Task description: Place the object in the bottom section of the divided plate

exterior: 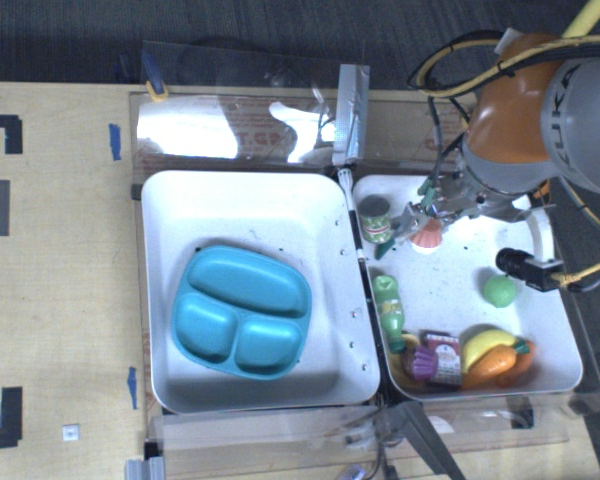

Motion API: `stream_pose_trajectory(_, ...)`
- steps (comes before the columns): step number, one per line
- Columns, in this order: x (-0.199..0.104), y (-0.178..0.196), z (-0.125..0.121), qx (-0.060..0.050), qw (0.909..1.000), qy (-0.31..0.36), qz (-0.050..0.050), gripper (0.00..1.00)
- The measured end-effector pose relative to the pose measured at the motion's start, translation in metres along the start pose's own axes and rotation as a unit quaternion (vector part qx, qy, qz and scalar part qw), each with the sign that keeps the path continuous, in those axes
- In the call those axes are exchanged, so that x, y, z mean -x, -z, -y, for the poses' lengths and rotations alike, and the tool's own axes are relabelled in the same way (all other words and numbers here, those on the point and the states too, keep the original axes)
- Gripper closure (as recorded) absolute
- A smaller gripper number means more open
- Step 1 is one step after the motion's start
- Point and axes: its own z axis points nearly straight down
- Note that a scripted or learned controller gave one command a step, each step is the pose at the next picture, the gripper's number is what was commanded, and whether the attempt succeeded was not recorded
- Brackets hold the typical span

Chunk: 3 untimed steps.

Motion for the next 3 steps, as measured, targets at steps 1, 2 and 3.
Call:
stream_pose_trajectory(1,-0.074,-0.001,0.001,-0.002,0.9984,-0.056,-0.001,1.00)
stream_pose_trajectory(2,-0.156,-0.001,0.015,-0.003,0.9893,-0.146,-0.001,1.00)
stream_pose_trajectory(3,-0.254,0.017,0.017,0.000,0.9900,-0.141,-0.001,1.00)
